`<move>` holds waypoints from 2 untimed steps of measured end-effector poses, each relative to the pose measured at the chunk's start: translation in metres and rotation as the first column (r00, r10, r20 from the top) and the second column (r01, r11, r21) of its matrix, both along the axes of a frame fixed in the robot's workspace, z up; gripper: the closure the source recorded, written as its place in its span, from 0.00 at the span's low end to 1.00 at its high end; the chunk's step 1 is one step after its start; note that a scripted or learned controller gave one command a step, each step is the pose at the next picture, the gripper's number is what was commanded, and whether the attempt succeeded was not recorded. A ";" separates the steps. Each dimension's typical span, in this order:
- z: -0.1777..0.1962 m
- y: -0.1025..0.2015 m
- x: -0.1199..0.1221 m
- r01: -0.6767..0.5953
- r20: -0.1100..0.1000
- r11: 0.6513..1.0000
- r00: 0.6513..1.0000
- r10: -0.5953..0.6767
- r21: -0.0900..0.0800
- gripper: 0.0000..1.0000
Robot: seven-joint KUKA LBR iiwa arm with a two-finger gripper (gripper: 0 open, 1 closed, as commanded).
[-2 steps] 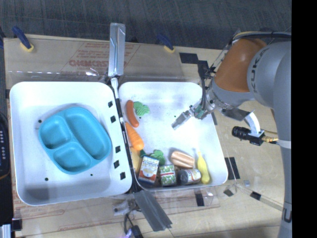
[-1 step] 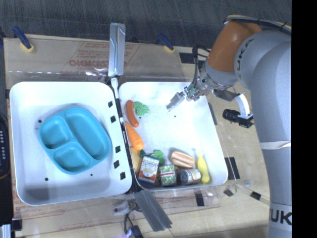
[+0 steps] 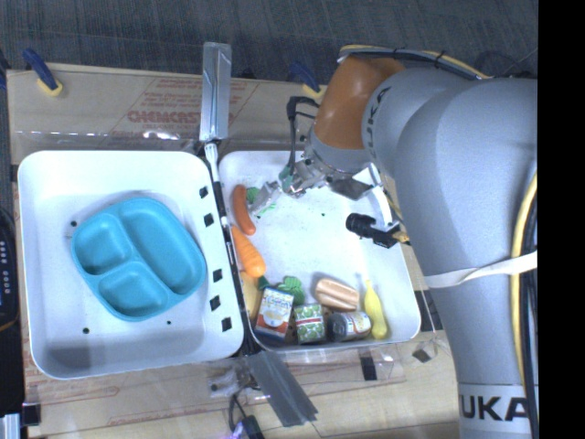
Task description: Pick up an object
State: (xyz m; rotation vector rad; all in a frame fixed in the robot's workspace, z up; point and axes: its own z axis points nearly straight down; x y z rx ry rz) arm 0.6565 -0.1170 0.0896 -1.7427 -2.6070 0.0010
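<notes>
Gripper (image 3: 274, 188) beside sausage (image 3: 241, 208); carrot (image 3: 249, 253) below; blue tray (image 3: 137, 256) well apart

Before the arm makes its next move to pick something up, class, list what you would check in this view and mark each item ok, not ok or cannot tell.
1. Gripper is over the right white bin, near its upper left corner: ok.
2. Whether the gripper is open or shut: cannot tell.
3. An object sits between the fingers: cannot tell; something small and green lies there.
4. Nearest targets, the red sausage-shaped toy and orange carrot toy, lie free along the left wall: ok.
5. Objects at the bin's lower edge are spaced apart: not ok, they crowd together.
6. Blue divided plastic tray sits in the left white bin: ok.
</notes>
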 end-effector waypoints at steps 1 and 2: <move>0.014 -0.001 -0.019 0.021 0.003 1.000 1.000 -0.021 -0.003 0.00; 0.108 0.057 0.000 0.081 0.014 0.997 0.997 -0.081 -0.001 0.00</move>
